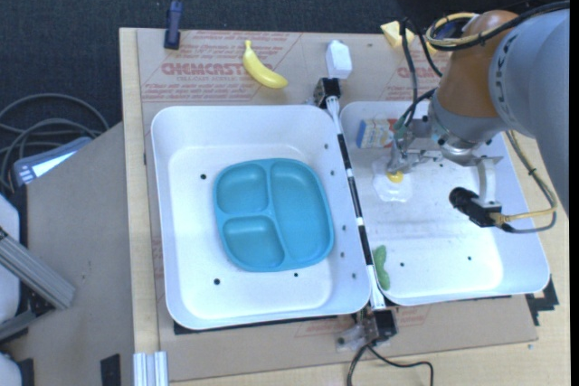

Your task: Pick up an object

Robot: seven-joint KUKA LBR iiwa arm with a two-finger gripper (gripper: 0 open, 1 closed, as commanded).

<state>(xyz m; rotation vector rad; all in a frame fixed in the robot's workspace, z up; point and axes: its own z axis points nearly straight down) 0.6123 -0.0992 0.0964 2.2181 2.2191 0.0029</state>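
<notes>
The grey arm with an orange band (543,72) reached in from the right over the right-hand shallow white bin (452,283). Its gripper (395,167) pointed down at the back left part of that bin's floor. The tip met, or nearly met, a small pale object with a yellow spot (394,187) that lay on the bin floor directly below it. Whether the gripper was open or closed could not be told from this angle, nor whether it had any hold on the pale object.

In the same bin, a flat blue-and-white packet (364,134) sat near the back left corner, just beside the gripper. A small green oblong thing (382,267) lay along the left wall towards the front, well apart from the gripper.

The left-hand white bin (167,145) held a blue plastic plate with three compartments (271,214), lying flat near the middle.

On the wooden bench (149,321) behind the bins lay a yellow banana (262,68), a small white block (338,59) to its right, a dark blue clip-like piece (173,23) at the back left edge, and a yellow scrap (391,33) farther right.
</notes>
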